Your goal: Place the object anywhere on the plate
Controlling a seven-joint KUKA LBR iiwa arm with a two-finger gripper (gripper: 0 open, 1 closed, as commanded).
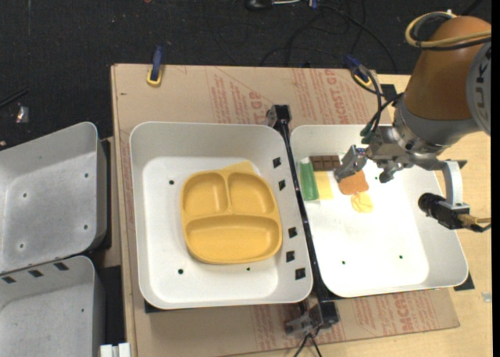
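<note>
Two white bins [156, 191] (cardboard-topped bench [203, 90])

yellow plate [231, 219] – orange, green, brown items.

Plate [231, 219] set in left bin [148, 191]. Small items [336, 183] clustered in upper left of right bin [406, 269]; gripper [355, 164] positioned above them.

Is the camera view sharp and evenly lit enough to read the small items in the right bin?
Camera view: even light, soft shadows; yellow plate is crisp; the orange piece under the gripper looks soft and low-resolution, and the right bin is bright white without harsh glare.
</note>
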